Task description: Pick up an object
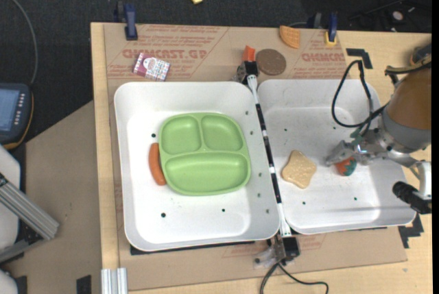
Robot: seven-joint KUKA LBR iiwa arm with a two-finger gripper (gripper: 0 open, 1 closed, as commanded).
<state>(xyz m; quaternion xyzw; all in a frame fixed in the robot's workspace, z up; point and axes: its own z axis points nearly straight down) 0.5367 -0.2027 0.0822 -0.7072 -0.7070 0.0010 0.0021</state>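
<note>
- Grey metal fingers of the gripper (345,157) point left in the right bin (322,214); how far they are parted cannot be told.
- At their tips is a small red-and-green object (345,166), too blurred to say if it is gripped.
- Just left lies a tan toast-shaped piece (299,168).
- In the left bin (188,227) sits a green divided plate (204,152), with an orange sausage (156,164) touching its left edge.

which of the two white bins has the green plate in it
The left bin, farther from the arm. The green divided plate sits in it beside an orange sausage; the right bin holds a tan slice of bread instead.
</note>
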